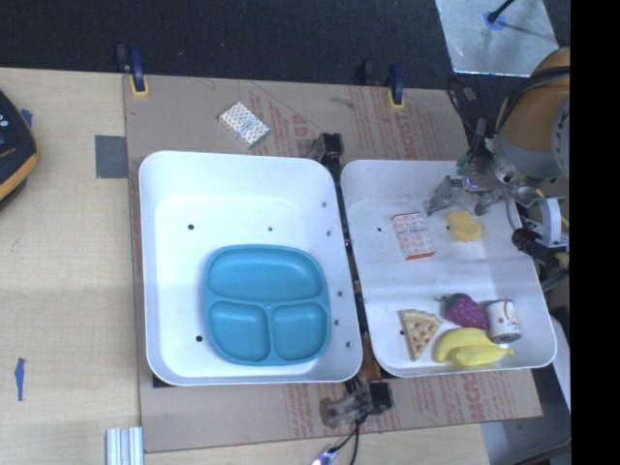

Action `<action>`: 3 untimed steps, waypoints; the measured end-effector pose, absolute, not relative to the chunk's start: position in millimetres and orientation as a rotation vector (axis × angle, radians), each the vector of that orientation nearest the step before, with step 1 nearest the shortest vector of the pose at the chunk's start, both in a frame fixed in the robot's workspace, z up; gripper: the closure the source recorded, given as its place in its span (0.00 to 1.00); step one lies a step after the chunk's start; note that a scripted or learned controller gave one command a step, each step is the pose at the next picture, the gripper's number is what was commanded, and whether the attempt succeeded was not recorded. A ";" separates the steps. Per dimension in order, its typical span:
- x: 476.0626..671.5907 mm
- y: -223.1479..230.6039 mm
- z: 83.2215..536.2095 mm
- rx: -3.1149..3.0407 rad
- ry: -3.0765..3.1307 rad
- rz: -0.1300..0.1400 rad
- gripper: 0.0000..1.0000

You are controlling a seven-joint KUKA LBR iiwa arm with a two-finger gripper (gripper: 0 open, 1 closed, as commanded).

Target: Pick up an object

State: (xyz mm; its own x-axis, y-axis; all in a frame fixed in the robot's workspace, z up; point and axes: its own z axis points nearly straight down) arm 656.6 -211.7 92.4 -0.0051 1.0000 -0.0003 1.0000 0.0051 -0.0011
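Two white bins were found side by side on a sheet of cardboard (291, 114). The left bin (174, 187) held a blue divided tray (265, 303) with three compartments. The right bin (383, 352) held a small red-and-white packet (413, 235) near its middle, a pale yellow lump (464, 226) just beside the packet, and, along the near edge, a pizza slice (419, 332), a purple bunch of grapes (465, 310), a banana (470, 348) and a small can (502, 322). The grapes, banana and can lay close together; contact between them could not be confirmed.

The arm (538, 114) was cut off at the right of the view. The gripper (469, 190) was seen low over the far right part of the right bin, its fingers splayed apart, with nothing between them. The yellow lump lay just in front of the fingertips; whether it was touched could not be made out.

A small patterned packet (243, 123) lay on the cardboard beyond the left bin. A yellow-and-black device (15, 148) was cut off at the left edge and could not be identified.
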 end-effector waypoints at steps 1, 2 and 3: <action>656.6 -211.4 92.4 -2.212 -2.229 0.003 0.00; 645.0 -211.5 92.1 -2.215 -2.224 0.005 0.00; 656.5 -211.8 92.4 -2.216 -2.226 0.001 0.00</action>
